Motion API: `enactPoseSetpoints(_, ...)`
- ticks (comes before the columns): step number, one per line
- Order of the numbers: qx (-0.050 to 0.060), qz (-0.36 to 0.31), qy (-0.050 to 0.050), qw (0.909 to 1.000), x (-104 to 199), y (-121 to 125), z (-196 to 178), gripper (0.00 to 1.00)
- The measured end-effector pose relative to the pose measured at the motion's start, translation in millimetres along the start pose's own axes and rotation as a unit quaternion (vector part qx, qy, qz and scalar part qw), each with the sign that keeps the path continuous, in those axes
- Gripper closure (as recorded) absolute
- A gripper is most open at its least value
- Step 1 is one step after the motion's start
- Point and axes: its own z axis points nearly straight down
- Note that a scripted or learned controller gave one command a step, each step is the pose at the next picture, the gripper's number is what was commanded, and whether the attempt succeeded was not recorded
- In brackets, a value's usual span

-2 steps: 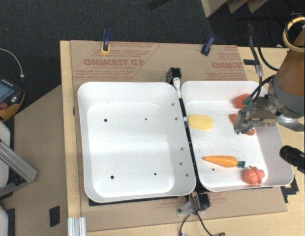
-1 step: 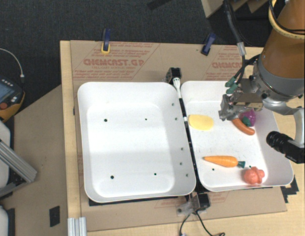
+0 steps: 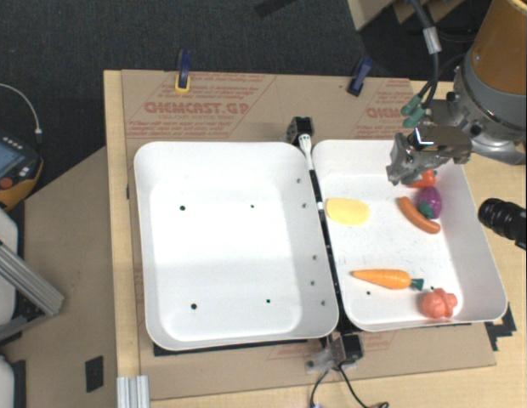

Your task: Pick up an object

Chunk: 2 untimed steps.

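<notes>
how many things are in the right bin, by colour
yellow: 1, the yellow piece
orange: 2, the carrot and the orange sausage shape
purple: 1, the purple piece
pink-red: 1, the pink piece
red: 1, a bit partly hidden under the gripper
total: 6

Arm point(image 3: 501, 49): reaching in from the right, grey body with orange band showing at the upper right.
Wrist point(image 3: 467, 130): angling down and leftward over the far right corner of the right bin.
Gripper point(image 3: 405, 170): hanging low near the right bin's far edge; finger state unclear.
</notes>
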Motion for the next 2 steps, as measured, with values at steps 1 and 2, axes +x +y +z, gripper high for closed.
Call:
enactPoseSetpoints(1,0.009,0.001,-0.001,1.0000,25.6,-2.1,69.8,1.00)
enactPoseSetpoints(2,0.008,0.006,-0.001,0.9999,-52.8,-2.8,108.7,1.00)
